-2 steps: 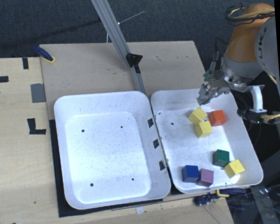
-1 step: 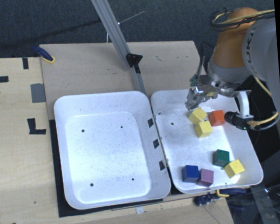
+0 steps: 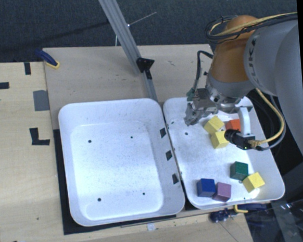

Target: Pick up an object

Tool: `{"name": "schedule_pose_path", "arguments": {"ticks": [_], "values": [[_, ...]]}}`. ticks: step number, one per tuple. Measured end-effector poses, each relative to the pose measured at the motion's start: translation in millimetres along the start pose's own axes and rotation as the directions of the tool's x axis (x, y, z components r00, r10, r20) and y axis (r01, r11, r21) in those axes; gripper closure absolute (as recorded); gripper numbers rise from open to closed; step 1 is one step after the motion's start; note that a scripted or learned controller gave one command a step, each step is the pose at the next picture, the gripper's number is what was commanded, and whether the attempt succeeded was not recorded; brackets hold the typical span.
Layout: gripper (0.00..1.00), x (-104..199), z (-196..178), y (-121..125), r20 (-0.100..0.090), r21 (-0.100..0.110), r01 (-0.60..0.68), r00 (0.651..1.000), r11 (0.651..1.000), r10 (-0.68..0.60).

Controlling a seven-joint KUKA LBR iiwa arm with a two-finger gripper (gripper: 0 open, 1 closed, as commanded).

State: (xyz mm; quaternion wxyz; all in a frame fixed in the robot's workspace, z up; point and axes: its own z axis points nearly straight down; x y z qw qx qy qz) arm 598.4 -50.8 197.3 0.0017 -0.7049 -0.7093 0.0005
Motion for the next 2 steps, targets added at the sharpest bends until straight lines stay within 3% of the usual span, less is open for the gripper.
{"name": "schedule_pose_path", "arguments": {"ticks": [2], "values": [[1.0, 97.5, -14.4, -16.9, 0.0, 0.0, 0.001, 1.0, 1.0, -0.001]]}}
